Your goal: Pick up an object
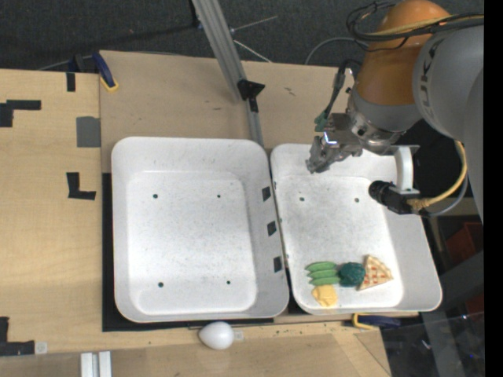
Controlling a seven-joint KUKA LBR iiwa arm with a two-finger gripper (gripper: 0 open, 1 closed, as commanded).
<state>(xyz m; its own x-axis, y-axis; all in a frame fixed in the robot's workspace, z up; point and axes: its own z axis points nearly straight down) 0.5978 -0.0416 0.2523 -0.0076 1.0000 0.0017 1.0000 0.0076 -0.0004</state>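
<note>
In the right bin (409, 242), near its front edge, lie a green pea pod (320, 270), a dark green broccoli piece (351, 272), a yellow toy (324, 294) and a pizza slice (376, 273), all close together. My gripper (320, 161) hangs over the far left corner of that bin, well away from these toys. Nothing shows between its fingers.
The left bin (126, 210) sits beside the right one. A white egg-shaped object (217, 335) rests on the bench in front of the left bin. A grey metal pole (228, 53) slants in from the top to the gap between the bins.
</note>
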